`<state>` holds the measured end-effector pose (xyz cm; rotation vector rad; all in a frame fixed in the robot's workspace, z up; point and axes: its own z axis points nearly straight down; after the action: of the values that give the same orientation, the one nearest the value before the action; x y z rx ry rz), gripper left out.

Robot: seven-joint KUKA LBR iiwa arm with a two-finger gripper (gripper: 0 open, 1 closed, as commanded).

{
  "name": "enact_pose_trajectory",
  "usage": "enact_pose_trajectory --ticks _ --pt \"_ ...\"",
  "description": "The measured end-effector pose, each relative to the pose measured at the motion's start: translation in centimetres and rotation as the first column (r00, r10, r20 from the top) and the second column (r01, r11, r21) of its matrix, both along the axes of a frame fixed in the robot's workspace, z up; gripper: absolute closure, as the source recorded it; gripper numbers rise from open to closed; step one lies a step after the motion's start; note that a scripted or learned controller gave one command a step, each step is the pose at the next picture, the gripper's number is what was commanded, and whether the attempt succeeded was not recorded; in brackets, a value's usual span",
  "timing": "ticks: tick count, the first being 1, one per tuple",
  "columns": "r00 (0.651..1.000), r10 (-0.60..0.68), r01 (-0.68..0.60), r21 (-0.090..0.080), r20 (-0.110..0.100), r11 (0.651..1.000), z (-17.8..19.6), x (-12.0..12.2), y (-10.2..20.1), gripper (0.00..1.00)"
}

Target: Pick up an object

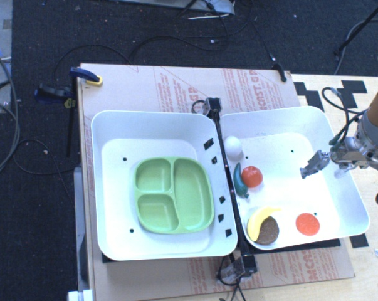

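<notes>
Pale green tray (173, 194), white bins (107, 187)

Bright even light, soft shadows, mild glare on white bins (113, 130).

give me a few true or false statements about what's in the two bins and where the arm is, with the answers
1. The green divided tray lies in the left bin. True.
2. The gripper hangs over the left bin. False: it is over the right bin, near its right side.
3. The white egg sits beside the divider between the bins. True.
4. The yellow banana lies on the green divided tray. False: it lies in the right bin, near its front edge.
5. The orange disc is between the jaws. False: it lies on the bin floor, apart from the gripper.
</notes>
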<state>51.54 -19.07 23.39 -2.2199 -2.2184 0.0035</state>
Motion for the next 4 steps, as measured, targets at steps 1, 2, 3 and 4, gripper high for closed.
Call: enact_pose_trajectory --ticks 1,2,3,4 --pt "1.000 0.001 -0.001 -0.001 0.004 1.000 0.2 0.1 0.0 0.00" --pt "1.000 0.001 -0.001 0.001 -0.001 1.000 -5.0 -0.9 0.4 0.00" --pt "1.000 0.000 0.000 0.000 -0.001 1.000 -10.4 -1.6 -0.4 0.00" --pt "1.000 0.000 0.000 -0.003 0.007 1.000 -14.0 -1.5 -0.5 0.00"
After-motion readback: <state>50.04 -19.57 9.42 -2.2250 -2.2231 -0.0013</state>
